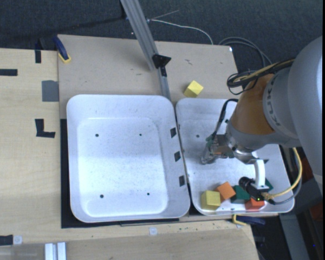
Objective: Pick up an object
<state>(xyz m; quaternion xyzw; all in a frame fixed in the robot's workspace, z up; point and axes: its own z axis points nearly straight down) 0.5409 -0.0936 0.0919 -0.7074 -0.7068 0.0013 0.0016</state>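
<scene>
My gripper (208,156) hangs low over the middle of the right bin (192,118), below the grey arm and its orange band. Nothing shows between its tips. Several small objects lie in the bin's near corner: a yellow block (210,199), an orange block (226,190), a dark green piece (240,194) and a red-orange piece (254,202). They lie below and to the right of the gripper, apart from it.
The left bin (76,161) lies beside the right one. A yellow cube (194,88) sits on the bench just behind the right bin. A grey metal bar (143,31) slants down toward the bins' shared edge. Cables run behind the arm.
</scene>
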